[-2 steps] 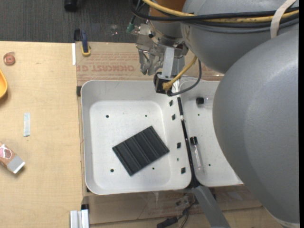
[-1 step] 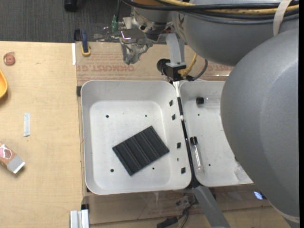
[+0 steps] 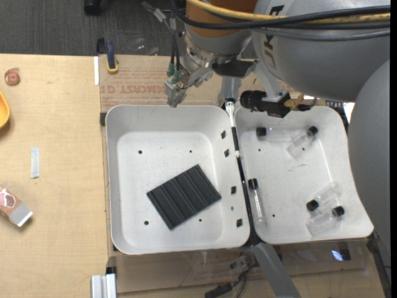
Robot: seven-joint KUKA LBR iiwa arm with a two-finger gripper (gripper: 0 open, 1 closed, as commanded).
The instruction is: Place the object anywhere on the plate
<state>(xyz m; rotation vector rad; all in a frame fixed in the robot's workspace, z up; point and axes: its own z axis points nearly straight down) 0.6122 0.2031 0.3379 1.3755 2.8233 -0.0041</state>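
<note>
A dark ribbed rectangular plate [image 3: 184,196] lies flat and turned at an angle in the left bin [image 3: 124,166], with nothing on it. Several small clear pieces with black caps lie in the right bin [image 3: 347,166]: one [image 3: 261,131] at the back left, one [image 3: 303,139] at the back, two [image 3: 324,200] [image 3: 325,221] at the front right. A thin clear tube [image 3: 255,198] lies along the divider. My gripper [image 3: 175,95] hangs over the back rim of the left bin, well behind the plate. No object is seen in it.
The grey arm [image 3: 322,36] covers the back right and overhangs the right bin's far edge. On the wooden bench to the left lie an orange item [image 3: 3,113], a small metal strip [image 3: 35,163] and a wrapped block [image 3: 13,207]. Cardboard [image 3: 136,82] sits behind the left bin.
</note>
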